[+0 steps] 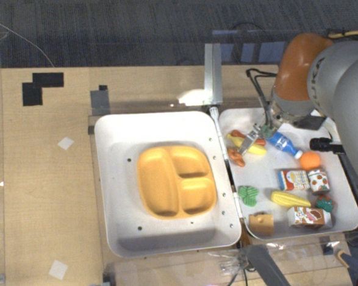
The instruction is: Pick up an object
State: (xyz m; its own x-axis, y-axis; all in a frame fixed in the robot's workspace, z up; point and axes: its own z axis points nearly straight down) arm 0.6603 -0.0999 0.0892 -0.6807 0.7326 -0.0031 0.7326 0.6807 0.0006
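- The counter [42, 198] is seen to carry two shallow white bins side by side: the left bin [117, 174] and the right bin [346, 210].
- A yellow divided tray [172, 181] is seen lying in the middle of the left bin, with one long compartment on its left and two smaller ones on its right.
- The grey arm [340, 85], with its orange band [296, 67], is seen reaching in from the right, above the far part of the right bin.
- The hand [250, 139] is found low over the far left part of the right bin; whether it is wide, narrow or holding something cannot be told from this view.
- Just under the hand, a yellow piece [257, 151] and an orange-red piece [236, 158] are noted, close to the bin's left wall.
- A blue bottle [283, 143] is seen lying tilted just right of the hand, with an orange ball [311, 160] near it to the right.
- Toward the near side, a green item [248, 194], a yellow corn-like item [290, 198], a brown block [261, 223] and small printed cartons [293, 179] are recorded.
- A dark green item [325, 205] is seen at the near right, beside the cartons.
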